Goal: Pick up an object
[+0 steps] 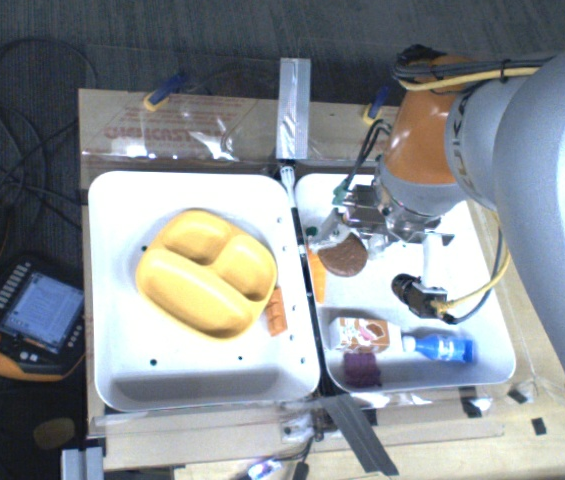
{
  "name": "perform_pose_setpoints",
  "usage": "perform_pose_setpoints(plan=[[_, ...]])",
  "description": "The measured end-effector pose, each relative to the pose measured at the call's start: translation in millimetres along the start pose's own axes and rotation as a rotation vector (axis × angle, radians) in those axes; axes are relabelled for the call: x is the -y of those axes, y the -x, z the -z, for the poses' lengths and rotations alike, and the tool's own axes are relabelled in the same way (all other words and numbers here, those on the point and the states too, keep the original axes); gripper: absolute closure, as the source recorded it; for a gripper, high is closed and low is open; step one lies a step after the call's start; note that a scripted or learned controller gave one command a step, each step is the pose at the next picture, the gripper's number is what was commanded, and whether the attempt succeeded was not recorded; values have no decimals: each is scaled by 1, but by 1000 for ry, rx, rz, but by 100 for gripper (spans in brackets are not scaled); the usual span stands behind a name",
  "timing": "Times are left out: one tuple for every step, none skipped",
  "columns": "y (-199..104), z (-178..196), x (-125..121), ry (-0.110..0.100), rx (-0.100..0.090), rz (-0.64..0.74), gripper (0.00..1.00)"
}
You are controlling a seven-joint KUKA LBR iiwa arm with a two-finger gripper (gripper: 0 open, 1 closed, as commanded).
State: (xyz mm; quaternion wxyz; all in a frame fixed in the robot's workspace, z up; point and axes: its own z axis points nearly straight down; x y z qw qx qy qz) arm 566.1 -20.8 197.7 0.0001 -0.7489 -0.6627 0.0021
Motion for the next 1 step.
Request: perform_pose_setpoints(plan=[[22, -15, 13, 0, 2, -55, 100]])
